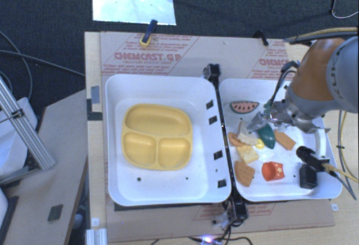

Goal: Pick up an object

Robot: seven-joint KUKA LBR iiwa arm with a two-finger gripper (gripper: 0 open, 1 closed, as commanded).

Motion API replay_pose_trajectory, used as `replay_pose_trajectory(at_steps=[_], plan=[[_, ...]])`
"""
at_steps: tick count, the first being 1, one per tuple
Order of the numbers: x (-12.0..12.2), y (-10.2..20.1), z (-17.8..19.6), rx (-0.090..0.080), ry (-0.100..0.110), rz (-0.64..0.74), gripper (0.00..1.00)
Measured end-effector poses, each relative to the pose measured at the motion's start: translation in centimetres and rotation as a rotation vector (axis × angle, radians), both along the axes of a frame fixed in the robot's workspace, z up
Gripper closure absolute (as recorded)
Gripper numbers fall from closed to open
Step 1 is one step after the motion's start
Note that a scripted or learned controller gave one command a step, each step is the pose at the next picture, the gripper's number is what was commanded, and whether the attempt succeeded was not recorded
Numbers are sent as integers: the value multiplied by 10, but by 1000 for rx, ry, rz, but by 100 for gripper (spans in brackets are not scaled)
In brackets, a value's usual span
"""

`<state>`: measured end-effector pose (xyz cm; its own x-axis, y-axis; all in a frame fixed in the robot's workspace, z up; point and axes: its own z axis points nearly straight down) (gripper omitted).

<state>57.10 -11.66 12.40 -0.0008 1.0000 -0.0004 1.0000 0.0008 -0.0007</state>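
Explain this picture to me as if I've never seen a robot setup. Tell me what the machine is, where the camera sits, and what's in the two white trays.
One camera looks down at a slant on a bench. The grey and orange shape at right is a robot arm; its grasping tool hangs over the right bin. I can't tell whether it holds anything. That bin has toy food: a watermelon slice, a green piece, a red piece and several tan and orange pieces. The left bin holds a yellow divided plate. The job is to pick up one item.
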Motion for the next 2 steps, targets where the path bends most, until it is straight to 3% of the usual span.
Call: replay_pose_trajectory(at_steps=[1,2], plan=[[-60,36,-20,4,6,0,0],[-38,87,65,2,-10,9,0]])
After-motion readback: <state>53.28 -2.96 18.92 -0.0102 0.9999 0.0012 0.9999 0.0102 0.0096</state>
